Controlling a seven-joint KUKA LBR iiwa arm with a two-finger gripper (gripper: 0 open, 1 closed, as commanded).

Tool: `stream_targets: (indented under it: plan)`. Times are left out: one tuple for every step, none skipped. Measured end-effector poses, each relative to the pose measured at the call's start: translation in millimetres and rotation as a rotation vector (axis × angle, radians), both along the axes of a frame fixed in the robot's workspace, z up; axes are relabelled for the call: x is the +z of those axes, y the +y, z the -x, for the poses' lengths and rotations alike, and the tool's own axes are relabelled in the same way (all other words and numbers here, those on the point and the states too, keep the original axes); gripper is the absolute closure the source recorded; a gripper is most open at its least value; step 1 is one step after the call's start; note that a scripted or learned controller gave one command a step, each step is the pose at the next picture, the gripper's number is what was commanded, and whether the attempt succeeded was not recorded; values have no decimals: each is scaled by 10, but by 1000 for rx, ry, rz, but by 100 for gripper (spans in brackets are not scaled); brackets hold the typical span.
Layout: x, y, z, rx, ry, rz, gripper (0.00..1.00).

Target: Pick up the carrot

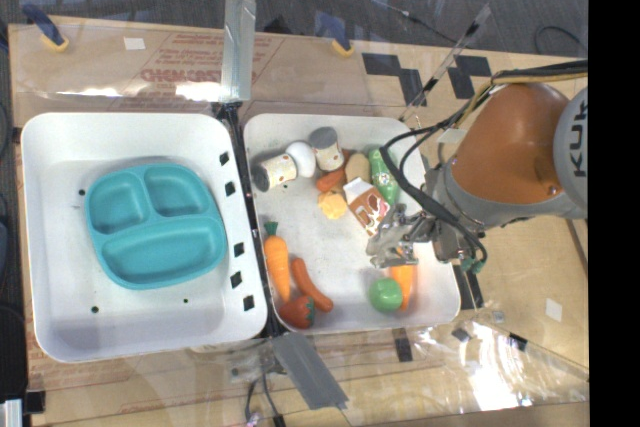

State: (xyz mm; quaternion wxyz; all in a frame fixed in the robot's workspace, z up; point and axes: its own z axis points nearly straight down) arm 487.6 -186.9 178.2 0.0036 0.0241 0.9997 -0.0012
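Observation:
The carrot (277,265) is orange with a green top and lies lengthwise along the left wall of the right bin (330,128). A red sausage-shaped toy (312,288) touches its right side. My gripper (390,241) hangs over the right part of the same bin, well to the right of the carrot and apart from it. Just below the gripper lie a small orange piece (403,277) and a green ball (386,295). Nothing is visibly held.
Toy foods crowd the back of the right bin: a grey-white cylinder (275,171), a white ball (300,155), a small can (325,148), a green bottle (383,173) and a red-white box (366,206). A teal divided plate (155,225) sits in the left bin (40,215).

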Motion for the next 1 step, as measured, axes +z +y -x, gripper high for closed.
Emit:
stream_targets:
  plan:
    - [388,-246,93,-12,2,0,100]
